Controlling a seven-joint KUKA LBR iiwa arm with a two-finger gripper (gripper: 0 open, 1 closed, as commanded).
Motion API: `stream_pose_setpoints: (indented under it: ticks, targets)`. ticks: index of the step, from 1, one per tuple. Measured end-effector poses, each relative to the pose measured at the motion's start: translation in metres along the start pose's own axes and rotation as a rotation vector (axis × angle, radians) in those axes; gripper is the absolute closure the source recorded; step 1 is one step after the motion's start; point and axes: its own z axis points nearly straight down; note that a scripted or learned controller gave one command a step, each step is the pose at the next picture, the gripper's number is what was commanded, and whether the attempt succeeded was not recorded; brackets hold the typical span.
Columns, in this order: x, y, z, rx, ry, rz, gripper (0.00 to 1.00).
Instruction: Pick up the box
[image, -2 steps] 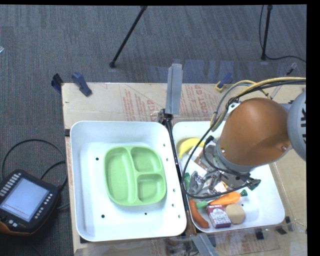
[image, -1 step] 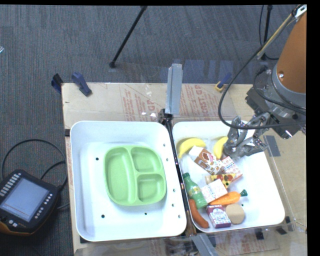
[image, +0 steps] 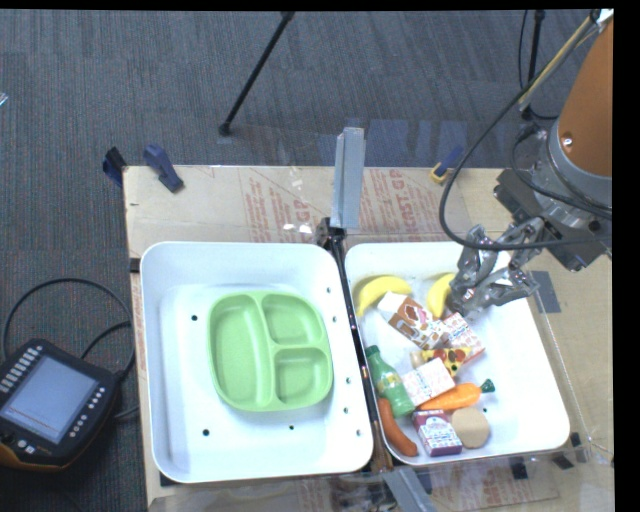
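grey carpet surrounds the bench; gripper (image: 478, 290) hovers above the boxes (image: 430, 335), grip state unclear, labels unreadable.

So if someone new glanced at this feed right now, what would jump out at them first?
Probably the bright green divided plate lying alone in the left bin. Next, the colourful heap in the right bin: small printed boxes, a carrot, a green bottle and bananas. Then the pincer hanging over that bin's far edge, close above the bananas.
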Motion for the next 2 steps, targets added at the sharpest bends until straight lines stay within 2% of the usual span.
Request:
stream_pose_setpoints:
  ticks: [1,2]
  targets:
    - [-0.0285,-0.1327,0.0107,-0.003,0.006,-0.336,1.0]
    - [-0.0298,-0.1333,0.0007,-0.003,0.0,-0.331,1.0]
